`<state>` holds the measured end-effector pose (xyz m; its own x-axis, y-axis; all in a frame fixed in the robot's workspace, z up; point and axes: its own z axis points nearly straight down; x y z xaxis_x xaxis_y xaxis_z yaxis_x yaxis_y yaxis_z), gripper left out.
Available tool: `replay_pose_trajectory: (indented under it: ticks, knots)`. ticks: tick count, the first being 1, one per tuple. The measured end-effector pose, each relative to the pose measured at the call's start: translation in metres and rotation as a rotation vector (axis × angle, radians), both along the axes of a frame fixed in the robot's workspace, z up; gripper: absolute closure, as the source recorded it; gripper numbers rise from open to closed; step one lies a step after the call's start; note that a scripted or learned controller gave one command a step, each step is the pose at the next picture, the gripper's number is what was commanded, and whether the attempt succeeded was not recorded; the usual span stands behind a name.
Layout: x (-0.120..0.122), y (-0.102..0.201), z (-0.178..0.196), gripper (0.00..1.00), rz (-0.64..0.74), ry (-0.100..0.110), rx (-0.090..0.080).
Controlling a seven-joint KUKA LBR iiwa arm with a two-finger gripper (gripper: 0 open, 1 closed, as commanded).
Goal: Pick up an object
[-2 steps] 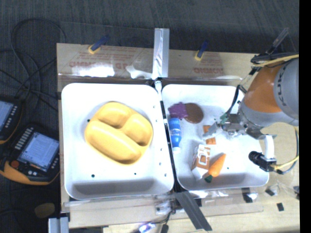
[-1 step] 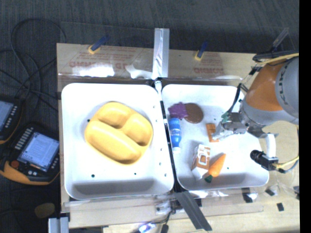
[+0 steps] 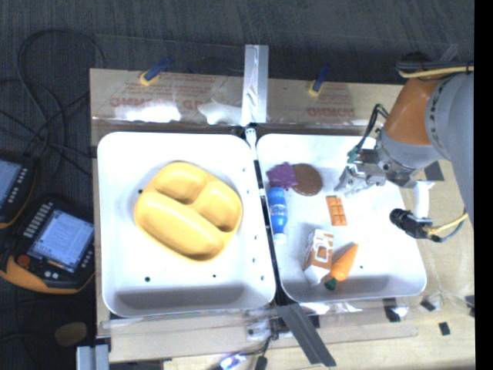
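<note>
My gripper [image 3: 353, 180] hangs over the back right part of the right bin [image 3: 400, 264], just right of a brown round cookie [image 3: 308, 180]. Nothing shows between its fingers. Below and to its left lies a small orange block [image 3: 336, 210]. A purple bunch of grapes [image 3: 283, 176] sits next to the cookie. A blue and white bottle [image 3: 276, 210] lies along the bin's left wall. Toward the front, a small white carton [image 3: 318, 251] touches an orange carrot [image 3: 341, 264].
The left bin [image 3: 123, 276] holds a large yellow bread-shaped object [image 3: 188, 210]. A divider rail [image 3: 262, 206] separates the bins. The arm's grey body and orange band [image 3: 412, 118] enter from the right, with a black cable [image 3: 412, 223] over the right bin's edge.
</note>
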<state>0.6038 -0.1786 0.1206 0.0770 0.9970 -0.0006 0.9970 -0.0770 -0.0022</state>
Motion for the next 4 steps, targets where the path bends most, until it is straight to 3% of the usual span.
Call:
replay_pose_trajectory:
  ticks: [1, 2, 3, 4]
  knots:
    - [0.0, 0.0, 0.0, 0.0, 0.0, 0.001, -0.001]
    - [-0.033, 0.021, -0.031, 0.0, 0.026, -0.011, -0.006]
    - [-0.032, 0.021, -0.022, 1.0, 0.026, -0.013, -0.005]
    - [-0.065, 0.144, 0.062, 1.0, 0.033, 0.002, 0.001]
